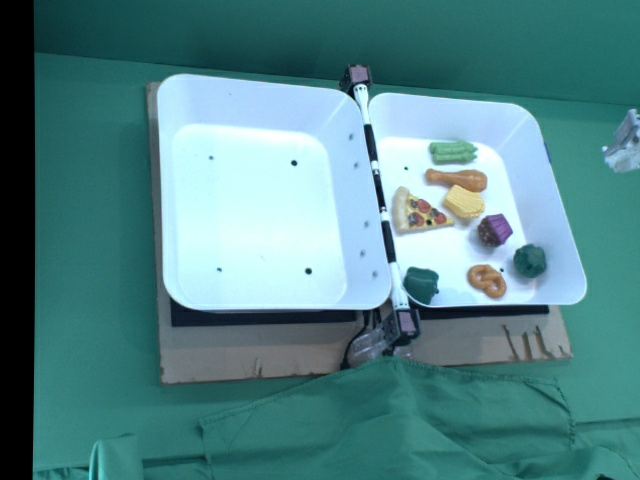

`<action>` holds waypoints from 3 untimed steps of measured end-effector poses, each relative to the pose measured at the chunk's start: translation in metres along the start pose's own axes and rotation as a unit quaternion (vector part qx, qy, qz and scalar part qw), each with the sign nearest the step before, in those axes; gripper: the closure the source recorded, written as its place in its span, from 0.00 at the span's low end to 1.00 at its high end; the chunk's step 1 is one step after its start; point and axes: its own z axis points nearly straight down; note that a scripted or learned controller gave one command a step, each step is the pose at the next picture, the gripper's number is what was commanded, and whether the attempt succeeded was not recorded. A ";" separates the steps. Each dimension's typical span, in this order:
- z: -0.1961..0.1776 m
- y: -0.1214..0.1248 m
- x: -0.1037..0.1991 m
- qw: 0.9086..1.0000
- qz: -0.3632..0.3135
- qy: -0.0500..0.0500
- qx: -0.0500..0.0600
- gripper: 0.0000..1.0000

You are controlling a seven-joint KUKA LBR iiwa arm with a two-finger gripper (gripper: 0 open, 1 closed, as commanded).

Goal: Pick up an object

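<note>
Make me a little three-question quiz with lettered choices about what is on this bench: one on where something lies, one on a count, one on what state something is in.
1. Where does the pizza slice lie?
A. left bin
B. right bin, near the divider
C. on the green cloth

2. How many toy foods lie in the right bin?
A. four
B. twelve
C. eight

3. What state is the cardboard sheet under the bins in?
A. flat on the bench
B. folded into a box
C. propped upright

Answers: 1 B, it sits beside the black-and-white divider. 2 C, eight pieces can be counted there. 3 A, its edge lies flat below the left bin.
</note>
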 end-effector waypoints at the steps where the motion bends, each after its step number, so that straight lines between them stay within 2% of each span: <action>1: -0.001 0.000 0.016 1.000 -0.001 0.001 0.001 1.00; 2: -0.014 0.000 0.006 1.000 0.000 0.000 0.000 1.00; 3: -0.027 0.003 0.109 1.000 -0.006 0.002 0.000 1.00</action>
